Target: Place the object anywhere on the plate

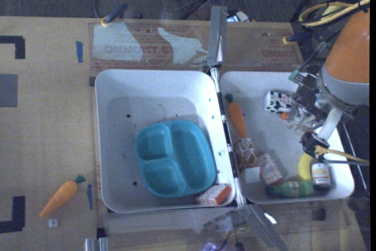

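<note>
tool is seen low over the right bin; how it is set cannot be told. nothing is seen held. no object is named by the task; a carrot lies leftward, long axis along the divider. the blue plate is carried bare in the left bin.

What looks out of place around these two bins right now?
A toy carrot lies on the bench outside the left bin, away from the other items. A small orange carton is wedged against that bin's corner beside the blue plate.
</note>
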`<control>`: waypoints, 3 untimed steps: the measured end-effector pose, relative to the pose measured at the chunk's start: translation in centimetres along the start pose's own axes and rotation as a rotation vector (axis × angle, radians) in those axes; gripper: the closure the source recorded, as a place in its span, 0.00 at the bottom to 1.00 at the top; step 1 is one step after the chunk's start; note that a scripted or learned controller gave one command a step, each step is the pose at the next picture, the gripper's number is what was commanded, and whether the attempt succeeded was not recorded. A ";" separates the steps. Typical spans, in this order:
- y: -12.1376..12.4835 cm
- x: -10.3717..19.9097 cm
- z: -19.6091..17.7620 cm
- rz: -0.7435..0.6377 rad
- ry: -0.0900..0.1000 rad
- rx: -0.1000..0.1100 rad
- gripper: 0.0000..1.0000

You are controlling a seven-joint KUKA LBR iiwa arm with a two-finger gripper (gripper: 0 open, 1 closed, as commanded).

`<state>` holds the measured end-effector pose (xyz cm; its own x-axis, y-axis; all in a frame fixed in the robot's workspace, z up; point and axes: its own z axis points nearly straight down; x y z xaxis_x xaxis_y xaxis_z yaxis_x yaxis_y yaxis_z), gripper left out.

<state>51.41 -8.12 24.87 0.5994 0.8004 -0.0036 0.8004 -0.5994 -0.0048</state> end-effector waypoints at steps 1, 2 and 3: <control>0.0 0.0 0.0 0.000 0.000 0.000 0.00; 0.1 0.1 -0.6 -0.003 -0.005 0.005 1.00; -2.1 8.7 2.7 0.190 -0.002 0.000 1.00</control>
<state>54.93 0.08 22.12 0.7396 0.6730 -0.0060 0.6730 -0.7396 -0.0036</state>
